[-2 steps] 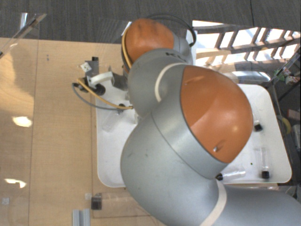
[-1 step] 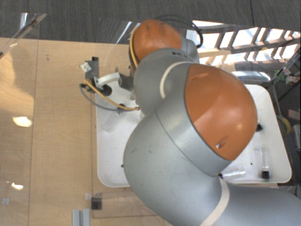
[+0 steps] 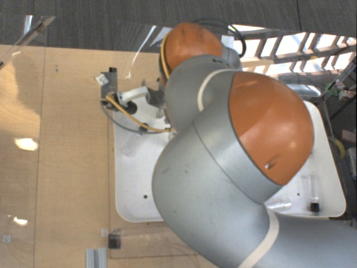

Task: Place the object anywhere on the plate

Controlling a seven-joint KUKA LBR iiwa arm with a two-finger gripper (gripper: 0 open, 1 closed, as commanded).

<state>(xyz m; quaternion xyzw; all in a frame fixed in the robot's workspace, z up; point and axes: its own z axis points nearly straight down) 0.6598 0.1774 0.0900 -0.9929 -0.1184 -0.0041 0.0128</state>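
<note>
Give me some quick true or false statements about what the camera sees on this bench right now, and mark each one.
1. The arm covers much of the white bin. True.
2. The bench top is blue metal. False: it is light wood.
3. A yellow cable runs near the bin's upper left corner. True.
4. The arm's rounded caps are green. False: they are orange.
5. The bin sits on the wooden bench top. True.
</note>
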